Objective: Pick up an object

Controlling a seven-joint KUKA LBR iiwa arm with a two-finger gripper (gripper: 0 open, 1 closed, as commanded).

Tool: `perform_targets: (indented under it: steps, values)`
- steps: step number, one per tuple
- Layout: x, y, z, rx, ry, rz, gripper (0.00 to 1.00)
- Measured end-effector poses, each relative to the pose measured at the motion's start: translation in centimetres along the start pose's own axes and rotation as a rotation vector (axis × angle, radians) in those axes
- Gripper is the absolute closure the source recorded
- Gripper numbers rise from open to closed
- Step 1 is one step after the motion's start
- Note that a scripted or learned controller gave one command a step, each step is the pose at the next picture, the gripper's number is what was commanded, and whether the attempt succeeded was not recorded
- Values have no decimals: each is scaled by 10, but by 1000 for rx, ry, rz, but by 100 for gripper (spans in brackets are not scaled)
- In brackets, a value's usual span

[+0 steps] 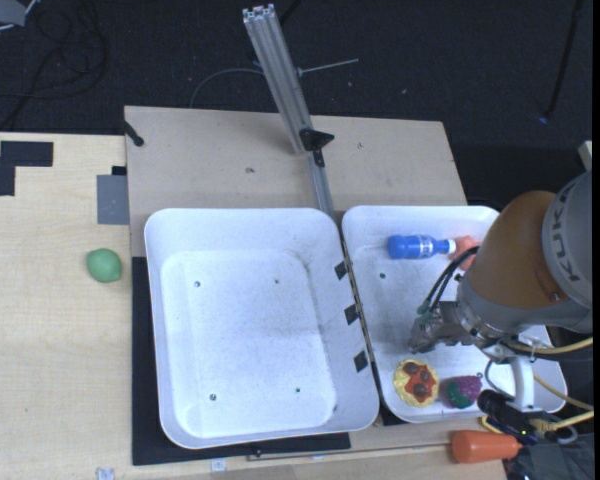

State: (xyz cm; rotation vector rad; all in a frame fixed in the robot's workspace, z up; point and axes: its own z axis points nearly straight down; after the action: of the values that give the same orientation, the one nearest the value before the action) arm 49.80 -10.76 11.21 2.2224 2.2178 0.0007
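From my remote seat, the dark two-finger gripper sits low over the right-hand shallow white plastic bin, about midway along it, poking out from under the grey arm with the orange band that comes in from the right. Honestly I cannot tell how the gripper is set, it's just a dark clump of metal and cables from this angle. I can't see anything clamped in it, and I can't tell whether it's touching the bin floor.

Just below it, near the bin's front edge, there's a small round yellow toy with red and dark markings, and right beside that a small purple and green lumpy toy. Toward the back of the same bin lies a blue plastic bottle with a white cap on its side, with an orange piece just past its cap end, partly hidden by the arm.

The left-hand white bin is touching the right one along the middle, with black clips on the shared edge.

Further out, a green ball sits on the pale wooden bench left of the bins, well apart from them. An orange-handled tool lies outside the front right corner.

There's dark lettering on the arm's grey casing at the right edge, but it's cut off and I can't read it.
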Motion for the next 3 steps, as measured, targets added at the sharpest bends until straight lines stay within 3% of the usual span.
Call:
perform_targets:
  steps: [2,3]
  values:
    - [3,-5,-100,-1,1,-2,100]
    - [40,15,-102,2,1,-5,100]
